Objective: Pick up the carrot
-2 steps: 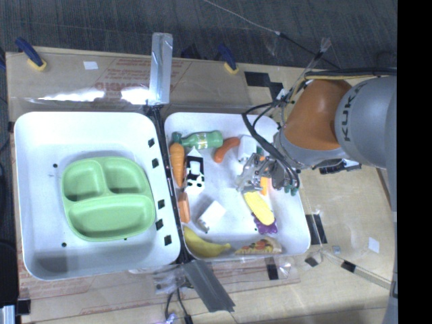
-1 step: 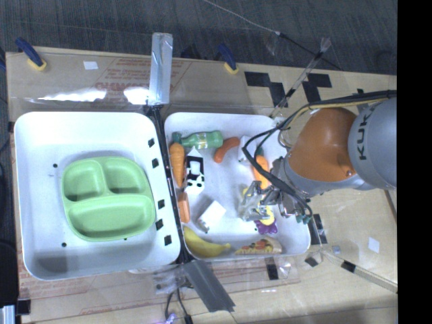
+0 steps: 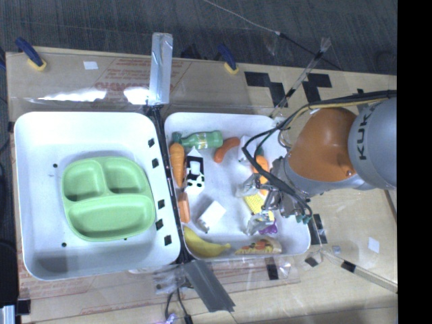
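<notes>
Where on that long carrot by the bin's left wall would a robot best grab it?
Probably around the middle of the carrot, coming straight down from above. It lies flat and lengthwise along the right bin's left wall, green top near the green bottle. The fingers should close across its narrow width, though the wall side looks tight. The gripper is across the bin.

A green divided plate (image 3: pixel 106 198) fills the left bin (image 3: pixel 27 181); a banana (image 3: pixel 204 246) lies in the right.

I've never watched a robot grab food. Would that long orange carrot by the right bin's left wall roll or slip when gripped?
The carrot looks rounded and tapered, so it would probably roll if nudged. Its smooth, plastic-looking surface may slip between fingers. It lies close to the bin wall, likely leaving the gripper little room on that side.
</notes>
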Available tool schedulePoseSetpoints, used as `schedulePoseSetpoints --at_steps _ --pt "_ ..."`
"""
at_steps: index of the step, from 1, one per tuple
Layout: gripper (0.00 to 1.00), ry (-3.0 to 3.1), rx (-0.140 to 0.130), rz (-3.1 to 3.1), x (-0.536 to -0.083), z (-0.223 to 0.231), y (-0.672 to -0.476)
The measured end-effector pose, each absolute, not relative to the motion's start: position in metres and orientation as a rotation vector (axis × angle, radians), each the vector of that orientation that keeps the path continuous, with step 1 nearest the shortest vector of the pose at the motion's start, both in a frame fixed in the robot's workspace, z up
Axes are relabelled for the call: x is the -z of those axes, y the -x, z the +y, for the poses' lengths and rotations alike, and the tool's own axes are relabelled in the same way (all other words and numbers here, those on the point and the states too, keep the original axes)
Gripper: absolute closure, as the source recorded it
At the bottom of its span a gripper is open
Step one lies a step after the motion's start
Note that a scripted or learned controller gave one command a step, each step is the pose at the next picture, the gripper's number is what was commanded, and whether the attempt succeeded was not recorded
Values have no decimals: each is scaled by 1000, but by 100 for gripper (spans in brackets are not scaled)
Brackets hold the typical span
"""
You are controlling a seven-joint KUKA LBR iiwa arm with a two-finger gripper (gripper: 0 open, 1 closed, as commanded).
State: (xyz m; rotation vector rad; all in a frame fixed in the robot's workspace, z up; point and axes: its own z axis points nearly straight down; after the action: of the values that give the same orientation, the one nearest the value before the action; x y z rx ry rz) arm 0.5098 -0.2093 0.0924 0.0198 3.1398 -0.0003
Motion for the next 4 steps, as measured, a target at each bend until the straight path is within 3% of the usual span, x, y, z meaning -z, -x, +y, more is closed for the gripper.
schedulePoseSetpoints --at_steps 1,2,3,4 --pt "0 136 1 3134 -93 -209 -598" --pt "100 139 2 3132 -105 -208 -599" --pt "0 139 2 3132 -104 -208 -599" --pt "100 141 4 3127 -116 -208 -601"
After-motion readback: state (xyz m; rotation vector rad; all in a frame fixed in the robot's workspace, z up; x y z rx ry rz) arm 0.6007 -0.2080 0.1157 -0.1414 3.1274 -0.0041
